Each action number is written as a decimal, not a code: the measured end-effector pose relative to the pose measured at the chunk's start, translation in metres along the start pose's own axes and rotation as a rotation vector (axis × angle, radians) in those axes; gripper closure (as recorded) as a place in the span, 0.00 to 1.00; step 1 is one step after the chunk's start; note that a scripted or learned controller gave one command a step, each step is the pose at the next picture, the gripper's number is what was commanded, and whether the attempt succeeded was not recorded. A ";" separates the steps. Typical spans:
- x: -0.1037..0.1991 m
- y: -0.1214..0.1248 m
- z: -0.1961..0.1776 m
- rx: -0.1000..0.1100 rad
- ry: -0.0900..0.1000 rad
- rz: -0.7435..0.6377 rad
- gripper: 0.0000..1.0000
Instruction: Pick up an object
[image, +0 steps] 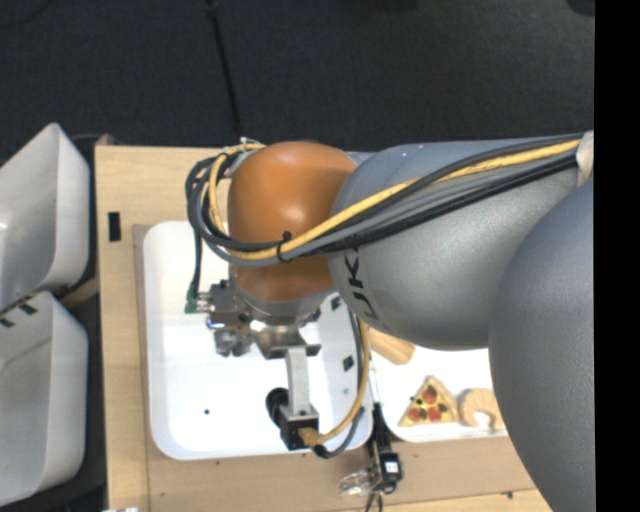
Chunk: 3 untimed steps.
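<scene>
Camera view, from above: a toy pizza slice (428, 402), a yellow wedge with red rounds and a tan crust, lies near the right bin's (450, 378) front edge, just beside a tan curved piece (478, 405). The gripper (248, 330) hangs over the left bin (175, 400); whether it is apart or together cannot be told.

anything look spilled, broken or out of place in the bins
Nothing stands out. The pizza slice toy and a tan curved piece lie flat inside the right bin, neither over the rim. The left bin shows one dark speck, too small to identify.
</scene>
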<state>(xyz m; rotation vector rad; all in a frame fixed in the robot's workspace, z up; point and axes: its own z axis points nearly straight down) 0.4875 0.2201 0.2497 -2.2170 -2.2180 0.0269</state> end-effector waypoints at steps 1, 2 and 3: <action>-0.023 0.033 -0.073 -0.022 0.010 0.002 1.00; 0.002 0.086 -0.099 -0.022 0.010 -0.004 1.00; 0.000 0.084 -0.108 -0.017 0.010 0.000 1.00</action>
